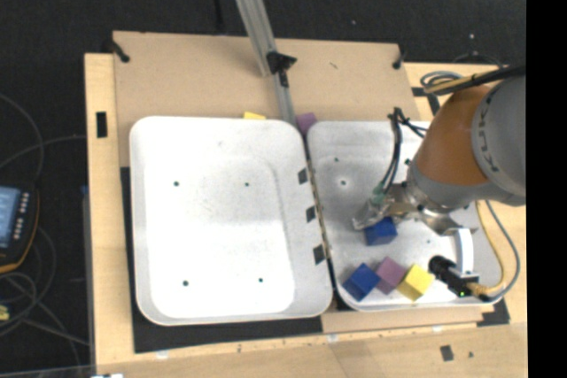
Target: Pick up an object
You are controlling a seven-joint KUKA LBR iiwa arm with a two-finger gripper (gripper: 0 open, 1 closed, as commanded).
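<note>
The metal gripper [376, 215] hangs low in the right bin [341, 146], just over a blue cube [381, 232]; its grip cannot be told. 3 matte blocks lie near the front rim: blue [361, 280], purple [389, 273], yellow [415, 282].

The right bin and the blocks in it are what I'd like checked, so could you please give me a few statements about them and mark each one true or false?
1. The gripper is above the right bin. True.
2. Three blocks sit in a row near the right bin's front edge: a blue block, a purple block and a yellow block. True.
3. The left bin holds a red ball. False: no ball lies on its white floor.
4. A second blue block lies right by the gripper. True.
5. The arm reaches in from the view's left. False: it comes in from the right.
</note>
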